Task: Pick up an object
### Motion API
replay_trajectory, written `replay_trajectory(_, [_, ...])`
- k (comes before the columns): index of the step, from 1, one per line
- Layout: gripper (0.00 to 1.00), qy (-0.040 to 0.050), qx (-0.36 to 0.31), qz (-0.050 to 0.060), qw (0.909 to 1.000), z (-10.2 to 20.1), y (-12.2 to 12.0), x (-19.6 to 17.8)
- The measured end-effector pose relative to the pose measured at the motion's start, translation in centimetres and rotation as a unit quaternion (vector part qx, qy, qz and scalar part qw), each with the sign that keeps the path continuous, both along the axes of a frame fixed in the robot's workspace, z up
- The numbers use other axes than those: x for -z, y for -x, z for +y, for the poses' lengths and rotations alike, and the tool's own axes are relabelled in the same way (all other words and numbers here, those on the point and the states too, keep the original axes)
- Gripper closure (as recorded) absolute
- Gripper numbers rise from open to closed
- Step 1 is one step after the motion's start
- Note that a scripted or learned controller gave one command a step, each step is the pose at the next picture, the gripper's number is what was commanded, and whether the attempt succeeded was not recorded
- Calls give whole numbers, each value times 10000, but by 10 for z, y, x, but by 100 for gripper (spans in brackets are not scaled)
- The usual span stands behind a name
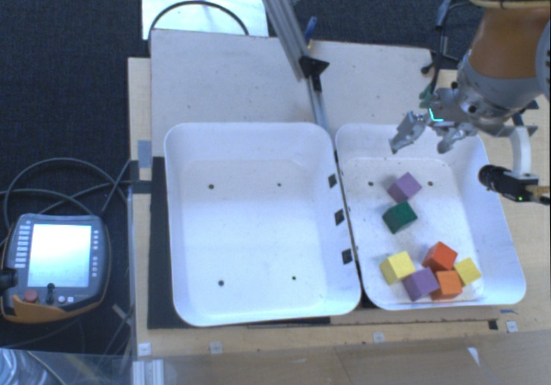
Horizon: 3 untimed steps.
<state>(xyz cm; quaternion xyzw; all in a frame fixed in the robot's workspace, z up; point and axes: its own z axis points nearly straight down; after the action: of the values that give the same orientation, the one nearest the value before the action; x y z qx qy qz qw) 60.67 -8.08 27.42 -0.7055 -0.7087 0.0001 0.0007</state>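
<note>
While the gripper (424,135) hangs over the far edge of the right bin (495,228) with its fingers spread and nothing between them, no pick has begun. Nearest lies a purple cube (404,187), with a green cube (399,216) just nearer; descent, closing and lifting all remain.

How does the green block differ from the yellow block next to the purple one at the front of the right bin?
The green block is dark and stands alone mid-bin; the yellow block is bright and touches a purple block in the front cluster. The green one sits farther back. Both are small cubes of similar size in the right bin.
</note>
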Motion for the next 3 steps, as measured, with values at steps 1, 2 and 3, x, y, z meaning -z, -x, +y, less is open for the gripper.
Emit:
replay_trajectory(1, [0,2,3,-15,10000,0,-1,-2])
replay_trajectory(2, [0,7,15,5,10000,-8,1,43])
replay_trajectory(3, [0,3,8,10,10000,-5,-8,98])
